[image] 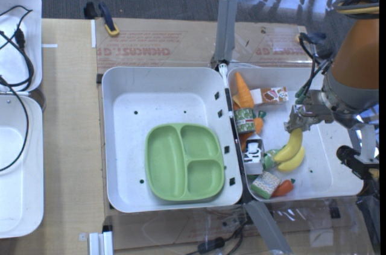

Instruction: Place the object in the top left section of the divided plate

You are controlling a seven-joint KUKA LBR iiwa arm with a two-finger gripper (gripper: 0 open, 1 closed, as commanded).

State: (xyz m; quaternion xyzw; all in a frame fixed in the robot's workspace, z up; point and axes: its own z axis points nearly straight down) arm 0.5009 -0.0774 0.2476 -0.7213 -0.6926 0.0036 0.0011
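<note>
Bananas (pixel 291 151) were what the gripper (pixel 300 117) hovered over, right above the upper tip of the bunch in the right bin (pixel 338 184). Honestly couldn't tell whether it was clamped on anything or released, the wrist hardware blocked the business end from this angle, so I wouldn't call it a grasp.

Stuff in that bin was bunched along the left wall: a carrot (pixel 242 90) at the top, a small snack box (pixel 269 96) beside it, a green can (pixel 245 120) under that, a black-and-white carton (pixel 253 151) lower down, and a sandwich-looking toy (pixel 265 185) near the bottom corner. That left the bananas lying more in the open toward the middle, which is probably why the arm went for them; there was room around them to come down without bumping neighbours.

The green divided plate (pixel 161 186) sat in the left bin (pixel 120 127), nothing on it that I could see. The long section ran down its left side with two smaller ones on the right, so "top left" is a bit ambiguous to me; my guess is the upper end of that long section. The bananas were well apart from the plate, with the bin walls in between, so the placing part looked not yet started.
</note>
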